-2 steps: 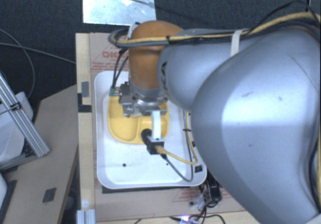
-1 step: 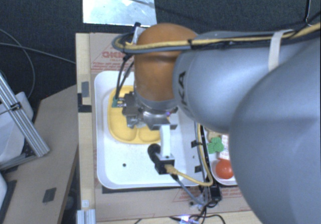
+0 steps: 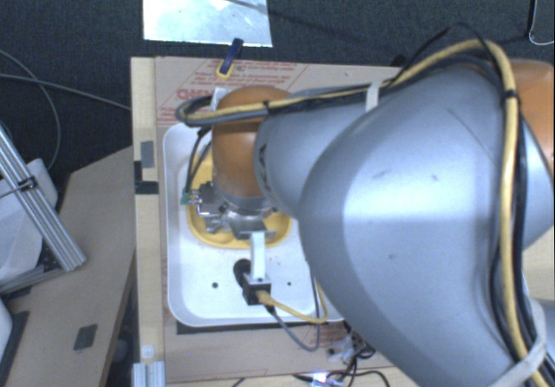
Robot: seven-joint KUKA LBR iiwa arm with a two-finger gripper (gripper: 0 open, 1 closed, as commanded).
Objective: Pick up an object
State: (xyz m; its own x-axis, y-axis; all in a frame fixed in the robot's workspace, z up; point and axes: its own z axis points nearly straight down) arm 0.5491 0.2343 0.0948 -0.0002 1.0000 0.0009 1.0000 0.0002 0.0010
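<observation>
My arm reaches in from the right and covers most of the bench. Its orange band (image 3: 236, 138) and grey wrist flange (image 3: 234, 213) point straight down into the left white bin (image 3: 186, 294). My gripper (image 3: 232, 225) is below the flange, low in the bin's far half, largely hidden from the camera by the wrist. A yellow rounded object (image 3: 201, 227) lies on the bin floor right beneath it, with its rim showing on both sides of the flange. I cannot tell whether the gripper touches it.
A white bracket with a black block (image 3: 251, 277) and a yellow cable (image 3: 290, 311) hang off the wrist over the bin's near half. Brown cardboard (image 3: 260, 77) lies behind the bin with a small blue and yellow item (image 3: 230, 57). An aluminium frame (image 3: 39, 212) stands at the left.
</observation>
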